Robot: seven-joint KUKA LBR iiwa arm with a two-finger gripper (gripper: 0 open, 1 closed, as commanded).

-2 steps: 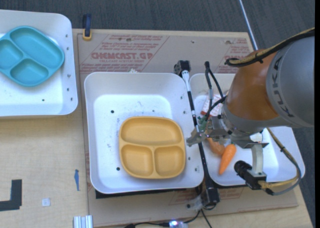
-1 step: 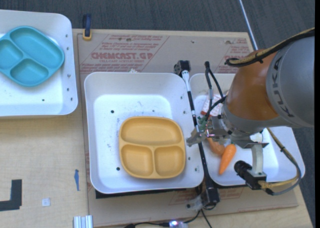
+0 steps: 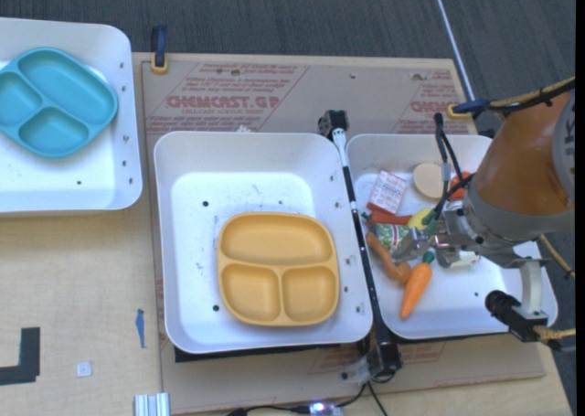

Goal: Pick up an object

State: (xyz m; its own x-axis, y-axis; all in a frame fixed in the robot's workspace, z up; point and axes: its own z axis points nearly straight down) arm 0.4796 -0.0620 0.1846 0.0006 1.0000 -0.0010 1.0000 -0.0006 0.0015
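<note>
Nearest the camera, at the front edge of the bench point(image 3: 110, 314), a bundle of cables and a clamp point(image 3: 379, 359) sit below the seam between the two white bins. Left bin point(image 3: 178, 222) holds one yellow compartment tray point(image 3: 277, 268), which lies flat toward that bin's front-right area, its single long compartment toward the back and its two smaller compartments toward the front. Right bin point(image 3: 457, 314) holds a cluster of small items near its left wall and centre. An orange toy carrot point(image 3: 416, 286) lies tilted in the middle of the right bin, leaf end up toward the arm and tip toward the front-left. Just behind it lies a green-and-white packet point(image 3: 395, 236), and a white-and-red packet point(image 3: 388, 192) lies toward the back-left corner. A beige round disc point(image 3: 426, 179) rests near the back wall.

The arm point(image 3: 526, 176) reaches over the right side of the right bin. The gripper point(image 3: 437, 245) is low, directly above the leaf end of the carrot and close beside the packet cluster. Whether it is apart or together cannot be told, and no item is visibly clamped.

At the back-left corner of the bench, a separate white tray point(image 3: 91, 190) carries a blue compartment plate point(image 3: 55, 101).
</note>
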